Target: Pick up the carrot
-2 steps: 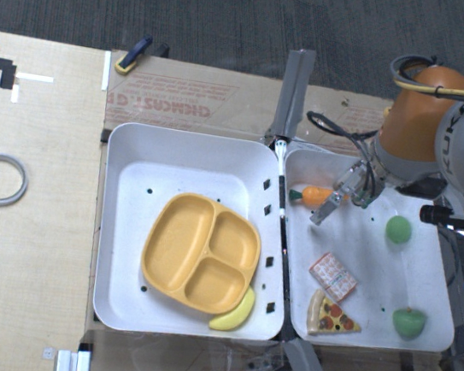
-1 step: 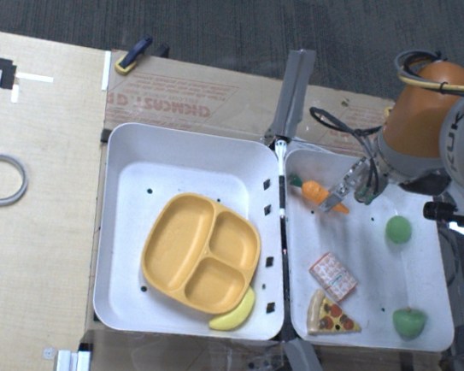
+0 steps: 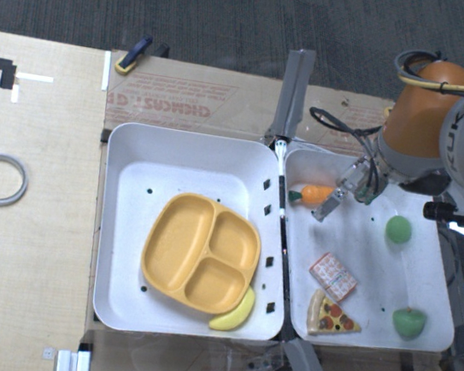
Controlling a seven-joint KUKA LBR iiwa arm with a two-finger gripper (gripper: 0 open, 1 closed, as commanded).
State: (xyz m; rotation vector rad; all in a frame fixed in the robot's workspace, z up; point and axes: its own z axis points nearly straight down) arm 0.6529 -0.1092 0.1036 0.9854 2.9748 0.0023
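Note:
The carrot (image 3: 313,194) is orange with a green tip and lies flat in the right bin (image 3: 436,293), near its far left corner. My gripper (image 3: 340,196) reaches in from the right and hangs low at the carrot's right end, right beside or touching it. Part of that end is hidden behind the gripper. The carrot still rests on the bin floor.
The right bin also holds a green ball (image 3: 398,229), a green apple (image 3: 409,322), a pizza slice (image 3: 332,316) and a small pink packet (image 3: 333,276). In the left bin (image 3: 125,208) are a yellow divided plate (image 3: 200,252) and a banana (image 3: 232,314).

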